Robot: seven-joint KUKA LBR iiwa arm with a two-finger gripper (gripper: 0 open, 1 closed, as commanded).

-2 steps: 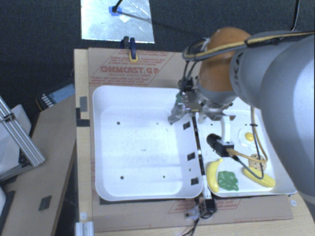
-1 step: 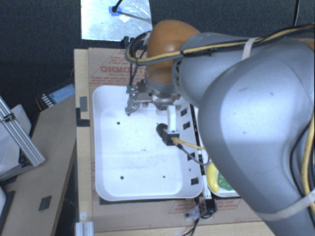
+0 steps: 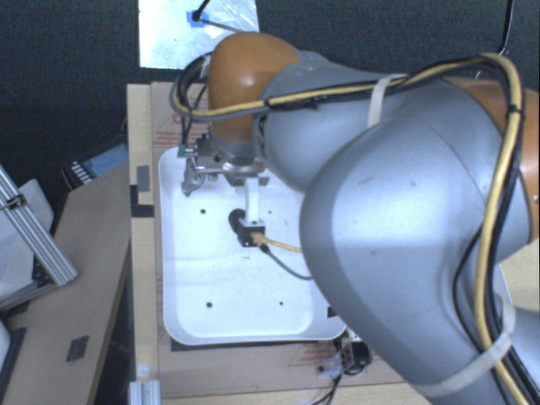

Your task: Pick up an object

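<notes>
**Supervisor:** Arm pose?

**Operator:** As I read it, the arm (image 3: 405, 201) enters from the right and bulks large in the foreground; its grey shell covers the right side of the white bin (image 3: 215, 272); the orange band (image 3: 245, 62) sits at top centre, above the wrist, which points downward; a yellow cable (image 3: 337, 91) runs along the shell.

**Supervisor:** Tool?

**Operator:** The gripper (image 3: 221, 174) hangs below the band, over the far left part of the bin and near its floor; whether it touches the floor I cannot tell; whether it is open or closed I cannot tell; what it has hold of, if anything, I cannot tell.

**Supervisor:** The thing to pick up?

**Operator:** I cannot give its place, since the arm hides much of the bin; the bare floor I can see bears a few small dark dots (image 3: 209, 305), too small to identify.

**Supervisor:** Surroundings?

**Operator:** The bin rests on a brown bench (image 3: 143, 310); a silvery sheet (image 3: 169, 32) with a bit of blue tape (image 3: 196, 17) lies beyond the far end; a metal rail (image 3: 34, 234) slants at the left edge; a small plug with wires (image 3: 350, 357) lies just outside the near rim.
</notes>
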